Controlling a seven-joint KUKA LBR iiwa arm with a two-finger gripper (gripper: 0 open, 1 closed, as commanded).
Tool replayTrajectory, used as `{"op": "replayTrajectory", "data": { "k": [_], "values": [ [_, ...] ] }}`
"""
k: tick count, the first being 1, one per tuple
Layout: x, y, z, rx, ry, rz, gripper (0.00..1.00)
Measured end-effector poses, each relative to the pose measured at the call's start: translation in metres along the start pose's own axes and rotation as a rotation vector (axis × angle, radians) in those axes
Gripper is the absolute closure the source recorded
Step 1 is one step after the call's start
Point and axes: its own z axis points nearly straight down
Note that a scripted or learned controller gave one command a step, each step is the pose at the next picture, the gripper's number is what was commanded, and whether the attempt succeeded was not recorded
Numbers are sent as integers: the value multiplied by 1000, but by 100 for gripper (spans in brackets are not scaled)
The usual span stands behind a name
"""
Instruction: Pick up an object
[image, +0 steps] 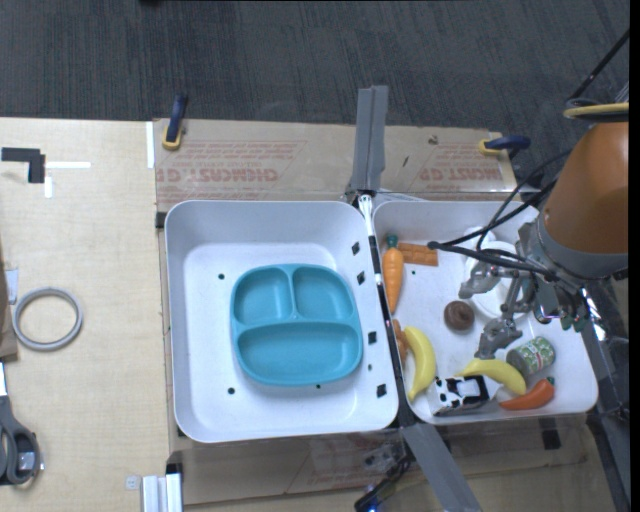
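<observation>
My gripper hangs low over the middle of the right bin, reaching in from the right under the orange-banded wrist. Its tip is just above a yellow banana and left of a green can. A brown round object lies a little to its left. A carrot lies by the bin's left wall. Near the bin's front are a second banana, a black-and-white toy and a red-orange pepper. Nothing shows held in the gripper.
The left bin holds a teal divided plate. A white object sits partly under the arm's cables. An orange stick lies at the right bin's back. A tape ring and scissors rest on the bench at left.
</observation>
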Motion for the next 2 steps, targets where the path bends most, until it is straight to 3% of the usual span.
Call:
{"op": "replayTrajectory", "data": {
  "k": [1,2],
  "values": [
    [-13,-28,127,0,-5,66,0],
    [-65,-2,128,1,-2,199,0]
  ]
}}
